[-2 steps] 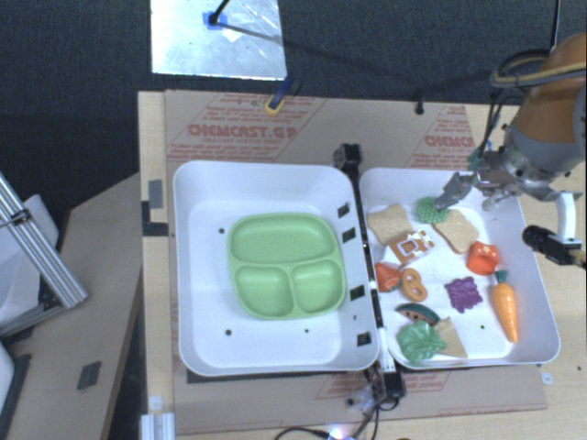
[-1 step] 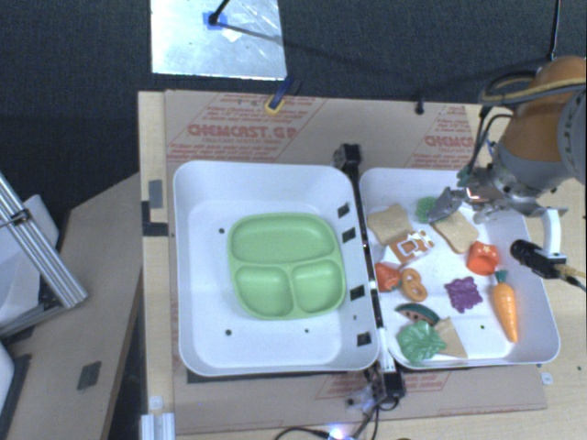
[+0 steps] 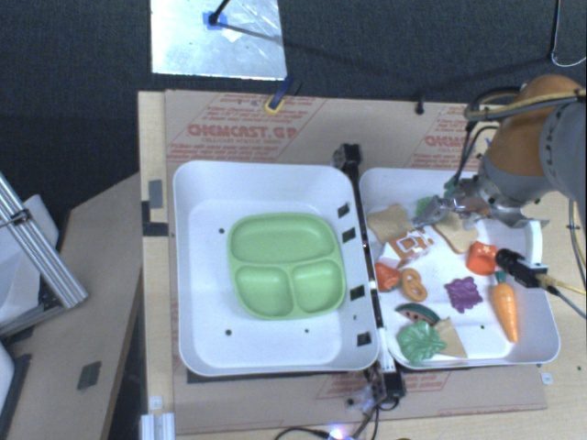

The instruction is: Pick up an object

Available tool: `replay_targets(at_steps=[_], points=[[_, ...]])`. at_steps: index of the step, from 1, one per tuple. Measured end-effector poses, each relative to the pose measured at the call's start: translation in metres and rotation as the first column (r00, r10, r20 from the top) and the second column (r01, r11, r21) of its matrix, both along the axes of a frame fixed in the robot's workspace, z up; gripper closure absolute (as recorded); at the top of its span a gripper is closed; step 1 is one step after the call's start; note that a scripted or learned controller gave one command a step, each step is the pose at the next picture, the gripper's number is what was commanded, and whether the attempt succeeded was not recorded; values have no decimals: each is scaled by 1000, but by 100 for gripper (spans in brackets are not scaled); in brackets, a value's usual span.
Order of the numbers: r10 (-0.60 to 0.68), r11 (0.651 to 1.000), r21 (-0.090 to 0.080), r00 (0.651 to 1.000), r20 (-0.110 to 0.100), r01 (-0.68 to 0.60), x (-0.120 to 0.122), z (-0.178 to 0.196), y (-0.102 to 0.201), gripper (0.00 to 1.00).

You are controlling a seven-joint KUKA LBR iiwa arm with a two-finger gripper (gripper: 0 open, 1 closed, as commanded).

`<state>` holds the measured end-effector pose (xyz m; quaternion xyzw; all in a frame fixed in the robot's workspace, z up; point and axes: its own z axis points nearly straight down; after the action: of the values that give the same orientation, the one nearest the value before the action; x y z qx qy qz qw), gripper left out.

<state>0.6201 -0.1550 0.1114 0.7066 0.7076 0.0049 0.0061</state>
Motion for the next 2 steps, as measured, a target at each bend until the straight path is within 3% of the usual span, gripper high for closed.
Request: replay_targets(at_steps=[1,2], points=[[1,1000,0,1000,-7,-1,0,-13,0,0],[2,1000,0,1000,-9,-2,0,-5,0,100]])
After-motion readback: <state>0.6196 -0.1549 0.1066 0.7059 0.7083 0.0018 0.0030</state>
